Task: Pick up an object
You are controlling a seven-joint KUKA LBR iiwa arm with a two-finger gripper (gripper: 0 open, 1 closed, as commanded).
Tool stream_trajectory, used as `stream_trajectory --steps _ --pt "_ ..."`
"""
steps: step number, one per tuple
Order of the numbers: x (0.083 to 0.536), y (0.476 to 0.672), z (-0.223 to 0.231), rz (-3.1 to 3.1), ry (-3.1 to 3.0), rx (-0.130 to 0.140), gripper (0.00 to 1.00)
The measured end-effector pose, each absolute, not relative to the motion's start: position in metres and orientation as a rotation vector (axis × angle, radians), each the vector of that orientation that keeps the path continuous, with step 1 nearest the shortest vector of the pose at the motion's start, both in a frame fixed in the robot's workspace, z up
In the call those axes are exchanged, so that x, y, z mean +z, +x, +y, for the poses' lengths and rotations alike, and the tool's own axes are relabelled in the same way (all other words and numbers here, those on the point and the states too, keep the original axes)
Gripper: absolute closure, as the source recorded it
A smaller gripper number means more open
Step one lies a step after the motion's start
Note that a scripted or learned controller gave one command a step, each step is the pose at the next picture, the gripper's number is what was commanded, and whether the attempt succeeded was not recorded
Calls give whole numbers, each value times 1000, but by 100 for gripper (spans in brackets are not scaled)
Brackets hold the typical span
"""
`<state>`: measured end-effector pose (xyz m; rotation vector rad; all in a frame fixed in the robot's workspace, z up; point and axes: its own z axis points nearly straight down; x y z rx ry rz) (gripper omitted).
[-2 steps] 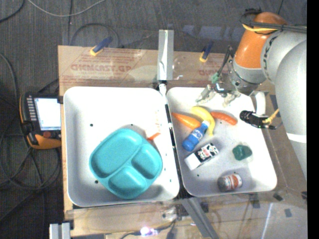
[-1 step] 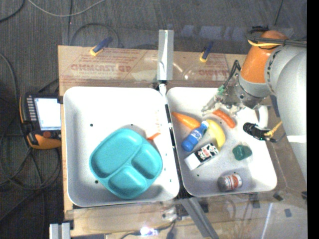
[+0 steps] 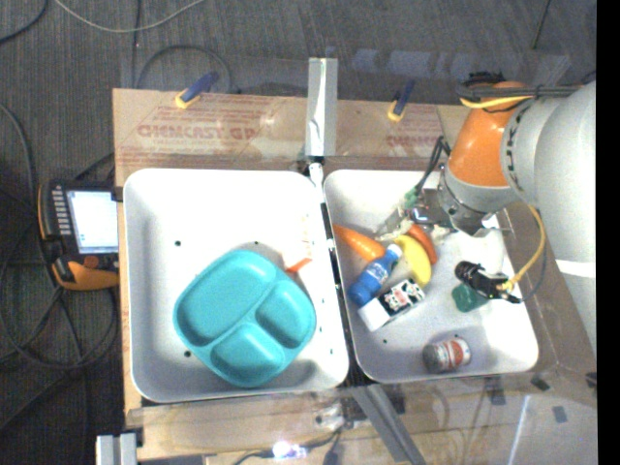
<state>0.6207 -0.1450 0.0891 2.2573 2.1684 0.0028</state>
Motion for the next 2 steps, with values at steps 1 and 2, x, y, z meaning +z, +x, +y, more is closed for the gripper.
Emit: stream_trajectory --steps 1,2 --pt "97 622 -145 2170 2258 4 100" --pt "201 649 -115 2046 2385 -8 100"
